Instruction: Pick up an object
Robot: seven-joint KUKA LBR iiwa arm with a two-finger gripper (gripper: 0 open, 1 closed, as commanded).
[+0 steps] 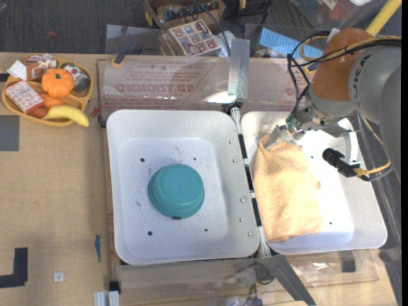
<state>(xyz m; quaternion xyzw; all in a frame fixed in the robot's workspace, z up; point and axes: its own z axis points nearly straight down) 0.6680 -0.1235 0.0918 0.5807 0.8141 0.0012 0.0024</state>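
Observation:
A tan cloth point(287, 190) lies crumpled along the left side of the right bin point(363, 228). A teal bowl point(176, 190) rests upside down in the middle of the left bin point(127, 132). My gripper point(280, 134) is down at the cloth's upper edge, near the right bin's back left corner. Its metal fingers touch or sit just above the cloth's top corner. Whether cloth is between them I cannot see.
A yellow dish point(44, 91) with toy food, including a banana and an orange pumpkin, sits on the bench at far left. A clear plastic sheet point(166, 81) lies behind the bins. The right half of the right bin is bare white floor.

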